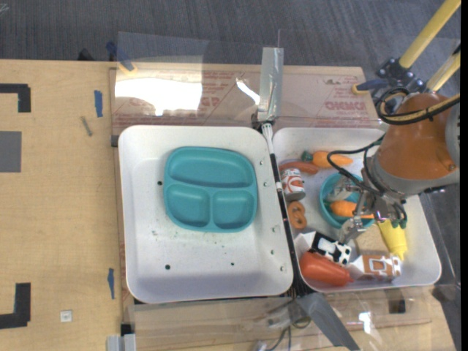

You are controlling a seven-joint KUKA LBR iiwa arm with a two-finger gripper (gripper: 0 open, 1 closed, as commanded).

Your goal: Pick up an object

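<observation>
Dark grey carpet lies beyond a wooden bench (51,196) that carries two shallow white bins side by side, with a clear plastic sheet (219,86) standing behind them. On the left, the left bin (139,269) holds a teal divided plate (210,189) with three compartments, lying flat near the bin's middle. Toys crowd the right bin (428,265): a teal bowl (330,196) with an orange piece inside it, a carrot (322,157) at the far side, a small can (293,183) and an orange round piece (297,213) along the left wall, a red pepper-like toy (324,269) at the near left, a black-and-white cow figure (335,251) just above it, a small carton (376,265) lying on its side near the front wall, and a yellow bottle (395,236) toward the right. From the right the arm's orange band (417,141) hangs over this bin, and the gripper (363,216) points down among the toys, between the bowl and the yellow bottle, just above the cow figure. Its tips sit amid cables and clutter, so it cannot be told whether the claw is spread or closed, or whether it touches any toy.
</observation>
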